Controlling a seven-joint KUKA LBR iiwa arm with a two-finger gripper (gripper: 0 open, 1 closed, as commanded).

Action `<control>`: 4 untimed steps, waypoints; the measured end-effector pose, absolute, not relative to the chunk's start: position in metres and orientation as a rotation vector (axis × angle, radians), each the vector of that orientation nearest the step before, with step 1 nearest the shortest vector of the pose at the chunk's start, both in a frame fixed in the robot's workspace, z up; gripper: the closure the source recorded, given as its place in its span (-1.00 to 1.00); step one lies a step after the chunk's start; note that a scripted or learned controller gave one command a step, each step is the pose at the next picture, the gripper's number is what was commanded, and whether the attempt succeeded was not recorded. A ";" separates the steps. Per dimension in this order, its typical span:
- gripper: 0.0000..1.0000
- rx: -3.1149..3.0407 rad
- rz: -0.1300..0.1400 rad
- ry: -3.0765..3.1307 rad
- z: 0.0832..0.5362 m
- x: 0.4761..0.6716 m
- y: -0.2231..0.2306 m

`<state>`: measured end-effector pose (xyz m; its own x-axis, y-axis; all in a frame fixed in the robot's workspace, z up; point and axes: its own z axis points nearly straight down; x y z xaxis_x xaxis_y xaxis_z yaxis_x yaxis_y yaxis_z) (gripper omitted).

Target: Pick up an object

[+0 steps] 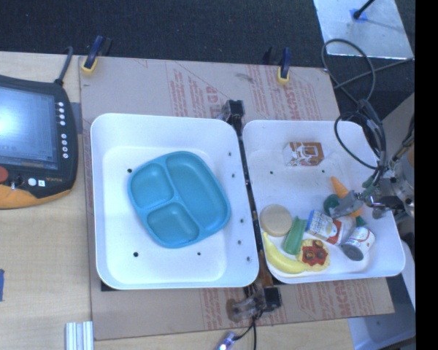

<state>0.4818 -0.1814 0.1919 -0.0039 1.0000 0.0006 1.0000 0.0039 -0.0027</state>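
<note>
This is a robot laboratory or test room. The bench (29, 254) carries a cardboard sheet (197, 86) held by clamps (93, 54), and two white bins (168, 275) stand on it side by side. A control tablet (25, 141) with a red button lies at the left. Loose black cables (358, 115) run at the right, over dark carpet (168, 13). Toy food (306, 254) fills one bin.

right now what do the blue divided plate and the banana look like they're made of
Blue divided plate: likely molded plastic, with a smooth, even colour and a soft sheen on its ridges. Banana: probably a plastic toy, uniform yellow and glossy, though real fruit can't be ruled out.
</note>
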 end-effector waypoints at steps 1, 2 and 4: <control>-1.00 -2.208 0.004 -2.227 0.091 0.526 -0.181; -1.00 -2.216 0.001 -2.224 0.092 0.601 -0.158; -1.00 -2.210 -0.001 -2.221 0.092 0.591 -0.194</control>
